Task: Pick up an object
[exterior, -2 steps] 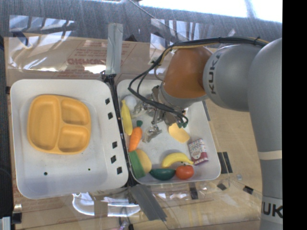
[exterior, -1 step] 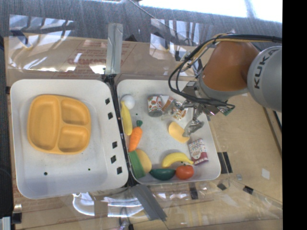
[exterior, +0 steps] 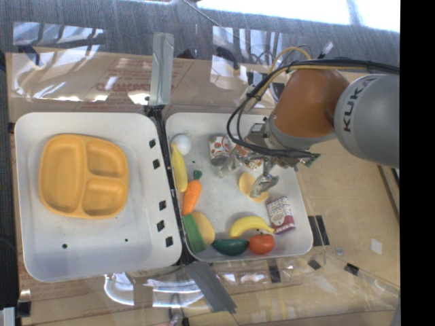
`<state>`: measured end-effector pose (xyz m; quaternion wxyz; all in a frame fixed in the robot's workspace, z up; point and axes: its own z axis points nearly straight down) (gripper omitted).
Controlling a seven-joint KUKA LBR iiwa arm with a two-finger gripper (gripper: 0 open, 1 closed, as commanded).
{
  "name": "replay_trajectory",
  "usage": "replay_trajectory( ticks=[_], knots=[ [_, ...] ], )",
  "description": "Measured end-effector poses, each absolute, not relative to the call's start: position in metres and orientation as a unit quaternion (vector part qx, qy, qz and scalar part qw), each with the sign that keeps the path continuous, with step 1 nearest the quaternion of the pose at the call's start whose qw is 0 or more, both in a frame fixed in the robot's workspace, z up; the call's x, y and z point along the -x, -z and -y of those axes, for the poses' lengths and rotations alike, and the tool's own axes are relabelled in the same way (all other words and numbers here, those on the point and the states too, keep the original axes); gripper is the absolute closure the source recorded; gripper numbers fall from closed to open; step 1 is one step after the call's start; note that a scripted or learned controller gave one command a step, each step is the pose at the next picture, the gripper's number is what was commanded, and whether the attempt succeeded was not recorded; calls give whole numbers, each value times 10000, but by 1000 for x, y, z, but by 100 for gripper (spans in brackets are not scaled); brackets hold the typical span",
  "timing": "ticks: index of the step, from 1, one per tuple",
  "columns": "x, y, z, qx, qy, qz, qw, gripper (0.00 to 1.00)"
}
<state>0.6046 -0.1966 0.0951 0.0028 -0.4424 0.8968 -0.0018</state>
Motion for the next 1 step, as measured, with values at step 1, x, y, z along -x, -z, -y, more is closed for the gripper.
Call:
replay_trajectory(
  ticks=[1],
  knots=[
    [-660, -95, 142, 4523, 15, -8919, 34, 0]
  ],
)
